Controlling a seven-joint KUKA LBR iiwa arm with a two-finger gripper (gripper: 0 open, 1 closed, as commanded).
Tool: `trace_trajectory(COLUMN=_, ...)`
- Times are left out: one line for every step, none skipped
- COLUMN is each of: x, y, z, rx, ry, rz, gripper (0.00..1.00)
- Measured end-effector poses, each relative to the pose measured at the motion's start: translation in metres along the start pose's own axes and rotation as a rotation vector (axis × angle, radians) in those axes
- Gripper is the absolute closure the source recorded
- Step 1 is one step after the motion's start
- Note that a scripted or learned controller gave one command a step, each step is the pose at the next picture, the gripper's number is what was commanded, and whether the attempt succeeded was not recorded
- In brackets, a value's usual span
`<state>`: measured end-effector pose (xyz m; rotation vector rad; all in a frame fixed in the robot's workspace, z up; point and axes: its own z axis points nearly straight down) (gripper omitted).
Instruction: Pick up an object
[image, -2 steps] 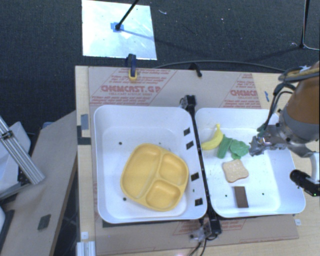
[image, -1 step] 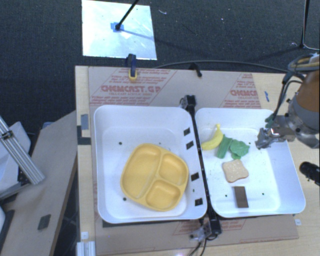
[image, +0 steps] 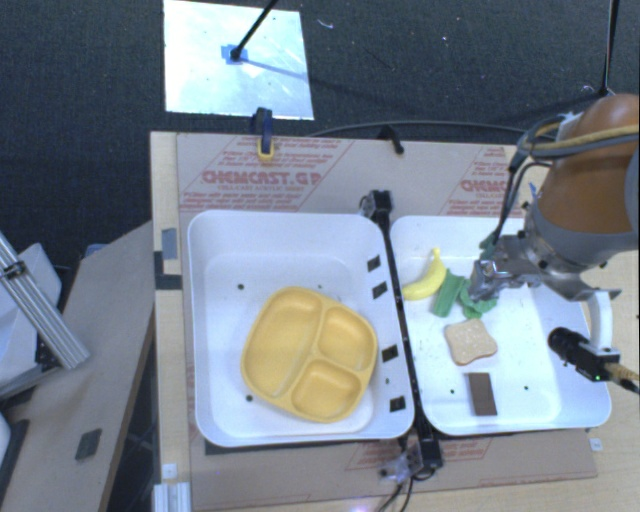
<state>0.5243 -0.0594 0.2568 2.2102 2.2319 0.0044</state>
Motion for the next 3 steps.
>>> trace_trajectory(x=0.052, y=0.009, z=0.014, rx=0.002, ry=0.000, rz=0.001, gripper=1.00)
trace_trajectory(x=0.109, y=0.017, z=0.009, rx=0.000, ry=0.001, rz=-0.001, gripper=1.00)
trace_trajectory(x=0.160, y=0.011, z=0.025, rx=0.003, ry=0.000, rz=0.000, gripper=1.00)
